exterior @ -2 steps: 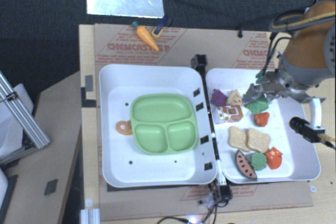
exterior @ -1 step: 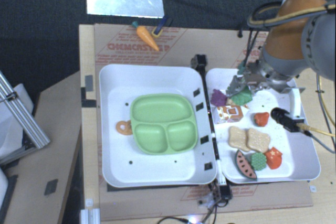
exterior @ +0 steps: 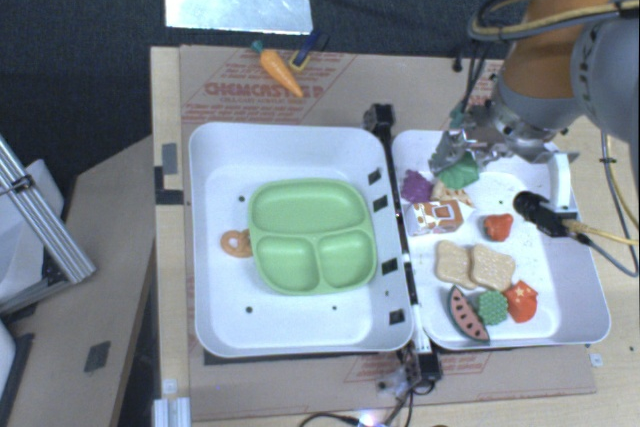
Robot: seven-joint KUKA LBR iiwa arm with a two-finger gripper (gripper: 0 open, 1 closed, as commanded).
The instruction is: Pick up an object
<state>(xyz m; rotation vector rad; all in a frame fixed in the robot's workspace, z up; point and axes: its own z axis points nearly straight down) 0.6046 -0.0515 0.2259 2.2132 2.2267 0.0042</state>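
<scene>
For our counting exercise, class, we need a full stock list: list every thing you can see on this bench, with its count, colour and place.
bins: 2, white, side by side on the bench
divided plate: 1, green, left bin
pretzel: 1, orange-brown, left bin, beside the plate
carrot: 1, orange, on the board behind the left bin
crackers: 2, tan, right bin
watermelon slice: 1, red and green, right bin, front
green toy: 1, green, right bin, under the gripper
gripper: 1, grey, low over the right bin's back

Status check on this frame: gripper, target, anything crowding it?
Gripper low in right bin, over green toy; grip unconfirmed. Purple toy and printed box close beside. Green tray in left bin, clear of it.
</scene>
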